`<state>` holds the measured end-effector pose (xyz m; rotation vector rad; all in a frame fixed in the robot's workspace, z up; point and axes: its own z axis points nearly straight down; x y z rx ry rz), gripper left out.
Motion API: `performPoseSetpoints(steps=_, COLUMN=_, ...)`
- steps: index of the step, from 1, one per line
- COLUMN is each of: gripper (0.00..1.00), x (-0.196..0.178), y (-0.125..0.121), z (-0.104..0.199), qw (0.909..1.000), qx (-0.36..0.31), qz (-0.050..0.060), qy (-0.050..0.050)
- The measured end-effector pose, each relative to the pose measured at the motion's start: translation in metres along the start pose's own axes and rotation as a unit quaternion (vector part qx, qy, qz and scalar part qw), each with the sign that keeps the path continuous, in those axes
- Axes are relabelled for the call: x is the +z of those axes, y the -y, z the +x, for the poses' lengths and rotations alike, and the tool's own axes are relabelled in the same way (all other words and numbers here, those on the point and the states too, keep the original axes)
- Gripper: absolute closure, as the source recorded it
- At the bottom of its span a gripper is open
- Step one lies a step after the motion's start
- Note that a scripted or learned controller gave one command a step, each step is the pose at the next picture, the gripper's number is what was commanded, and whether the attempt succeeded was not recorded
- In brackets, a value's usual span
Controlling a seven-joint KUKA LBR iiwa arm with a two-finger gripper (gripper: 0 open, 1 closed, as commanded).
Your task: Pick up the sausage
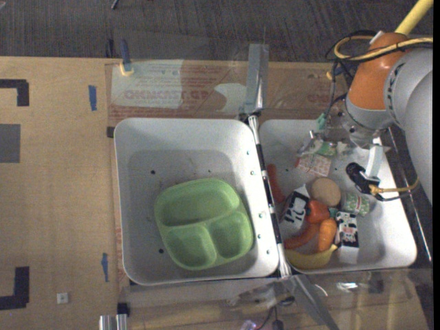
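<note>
Though against bin wall (263,177), sausage (275,183) unobstructed.

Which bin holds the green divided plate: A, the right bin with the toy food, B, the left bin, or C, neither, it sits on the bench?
B: the green divided plate lies on the floor of the left bin, while the toy food is piled in the right bin.

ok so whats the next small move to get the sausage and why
Probably shift the gripper toward the divider side of the right bin and stop above the sausage. The gripper sits over the bin's far part by a packet, while the reddish sausage lies alone along the wall by the divider, apart from the piled toy food.
</note>
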<state>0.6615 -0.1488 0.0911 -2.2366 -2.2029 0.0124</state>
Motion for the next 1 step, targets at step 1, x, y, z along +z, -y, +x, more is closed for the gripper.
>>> performPoseSetpoints(steps=1, gripper=0.00, x=-0.0022, y=0.0120, z=0.0491, qw=0.9930, qx=0.118, qz=-0.011, qy=-0.002)
